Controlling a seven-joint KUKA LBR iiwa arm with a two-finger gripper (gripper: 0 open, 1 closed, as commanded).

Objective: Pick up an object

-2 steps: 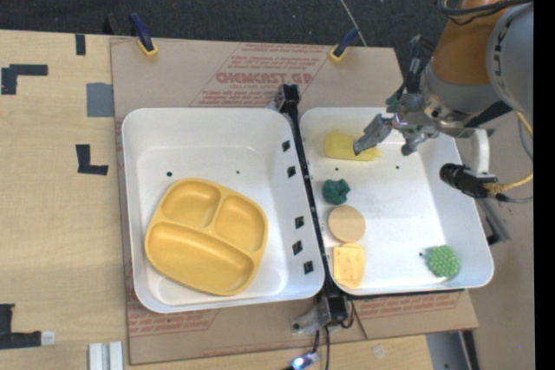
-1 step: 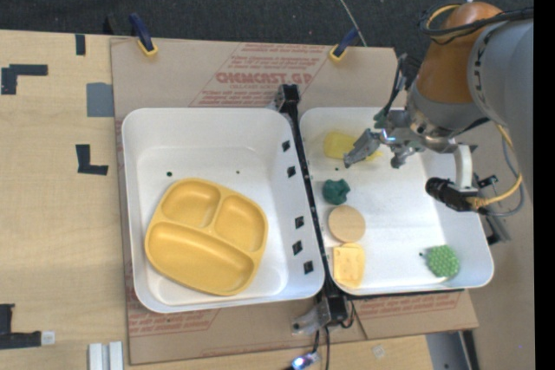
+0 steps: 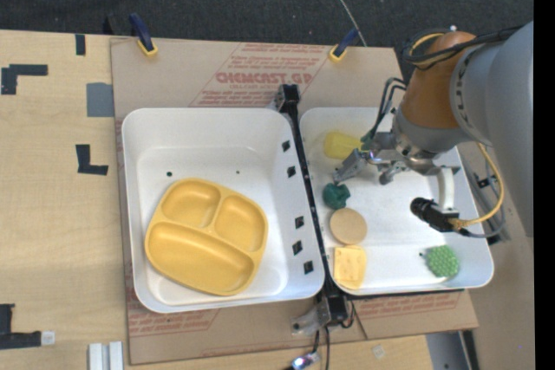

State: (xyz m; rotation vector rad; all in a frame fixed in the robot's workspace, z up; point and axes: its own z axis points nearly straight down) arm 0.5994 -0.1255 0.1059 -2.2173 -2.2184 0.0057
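The right bin (image 3: 395, 115) holds several small things. A yellow piece (image 3: 340, 144) lies near its far left corner, and a dark green lump (image 3: 336, 195) sits just in front of it. Closer to the front lie a tan round disc (image 3: 349, 226) and a pale yellow block (image 3: 350, 266). A green bumpy ball (image 3: 441, 261) rests in the front right corner. My gripper (image 3: 368, 170) hangs low over the bin, right of the yellow piece and above-right of the green lump. It is open, with nothing between its fingers (image 3: 348, 170).
The left bin (image 3: 139, 134) holds a yellow divided plate (image 3: 206, 236). A black divider (image 3: 299, 178) runs between the bins. Two blue-and-yellow clamps (image 3: 141, 36) hold the cardboard base at the back. The arm (image 3: 442, 95) covers the right bin's far right part.
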